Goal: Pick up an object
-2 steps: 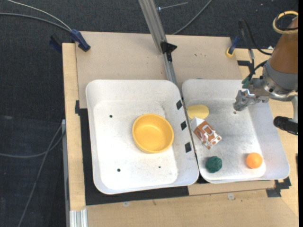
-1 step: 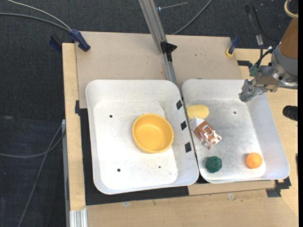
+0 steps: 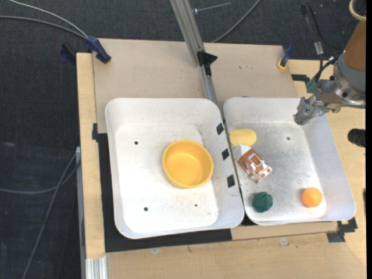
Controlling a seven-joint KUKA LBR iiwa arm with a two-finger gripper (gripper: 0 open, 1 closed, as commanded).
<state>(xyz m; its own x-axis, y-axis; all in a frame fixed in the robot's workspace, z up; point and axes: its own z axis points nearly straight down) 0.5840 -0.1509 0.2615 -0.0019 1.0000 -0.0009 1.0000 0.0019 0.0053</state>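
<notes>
Over the right bin's (image 3: 343, 196) far right corner, gripper (image 3: 302, 116) hangs clear of all 4 objects.
Nearest is the yellow lump (image 3: 242, 136) — leftward, slightly nearer the camera; carton (image 3: 254, 166), green ball (image 3: 262, 201), orange ball (image 3: 312, 197) lie beyond. I cannot tell how the jaws stand — nothing seen between them.

From where I stand, nothing here can be read. The small orange-and-white printed carton (image 3: 254, 165) lying in the right-hand shallow white plastic bin (image 3: 331, 156) carries a white pattern on its face, but it is too small and blurred to make out as letters or a brand. The round yellow plastic bowl (image 3: 187, 164) in the left-hand shallow white plastic bin (image 3: 133, 121) bears no marking that I can see. Both bins show dark specks and a few black dots, none forming a number or a sign.
</notes>
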